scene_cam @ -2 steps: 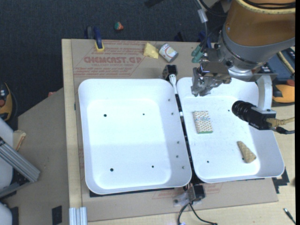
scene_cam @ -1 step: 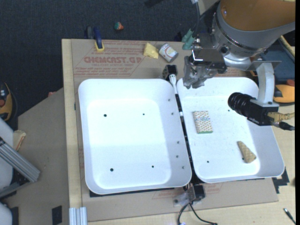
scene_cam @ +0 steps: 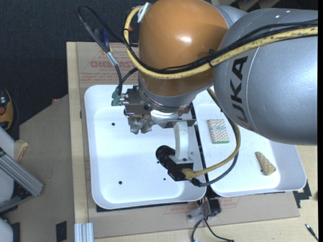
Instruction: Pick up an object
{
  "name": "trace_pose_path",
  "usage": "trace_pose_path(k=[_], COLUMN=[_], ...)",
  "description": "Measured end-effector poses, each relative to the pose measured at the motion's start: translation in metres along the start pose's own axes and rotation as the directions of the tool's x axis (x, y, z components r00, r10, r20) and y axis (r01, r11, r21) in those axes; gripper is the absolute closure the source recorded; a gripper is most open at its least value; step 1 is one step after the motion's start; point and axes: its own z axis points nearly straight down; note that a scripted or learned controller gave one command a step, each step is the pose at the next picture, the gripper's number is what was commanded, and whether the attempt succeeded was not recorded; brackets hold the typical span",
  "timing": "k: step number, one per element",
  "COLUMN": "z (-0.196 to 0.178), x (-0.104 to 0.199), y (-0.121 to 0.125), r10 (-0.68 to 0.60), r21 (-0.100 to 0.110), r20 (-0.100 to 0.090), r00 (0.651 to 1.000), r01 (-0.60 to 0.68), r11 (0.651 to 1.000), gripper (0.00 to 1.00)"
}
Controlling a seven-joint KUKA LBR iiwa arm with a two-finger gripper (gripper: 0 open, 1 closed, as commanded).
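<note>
Up front, along the bench (scene_cam: 75,135) edge, two white bins side by side: left bin (scene_cam: 108,185) and right bin (scene_cam: 242,180). In the right bin, near its front, a small tan cone (scene_cam: 266,164), lying on its side. A bit further back in that same bin, close to the wall between the bins, a little flat box (scene_cam: 218,131) with dots on top. Either one fine to pick up. Further back again, over the back half of the left bin, the gripper (scene_cam: 139,121), hanging low under the big grey and orange arm (scene_cam: 272,74). Well apart from both cone and box. Cannot tell whether spread wide or squeezed closed; too dark and crowded down there. Nothing seen held in it. Plenty to go wrong from here, probably. Might close on nothing at all, being over the wrong bin for those two things. Might bump the wall between the bins if slid across while so low. Might nudge the cone and make it roll away, since round on the sides. Might slip off the box, since so flat against the bin floor. Might also miss something hidden under the arm, with so much of both bins covered by it.
</note>
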Motion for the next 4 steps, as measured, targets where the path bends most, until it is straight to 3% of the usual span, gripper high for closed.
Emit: trace_pose_path(k=[1,2,3,4], z=[-0.131,-0.155,-0.013,-0.058], x=[-0.006,-0.08,-0.002,-0.118], y=[-0.002,-0.003,0.022,-0.002], r10=[0.008,0.018,0.003,0.022], r21=[-0.022,-0.015,0.005,-0.012], r20=[-0.008,-0.002,0.003,0.0], r00=[1.0,1.0,1.0,1.0], r01=[-0.008,-0.018,-0.003,-0.022], r11=[1.0,1.0,1.0,1.0], gripper=[1.0,1.0,1.0,1.0])
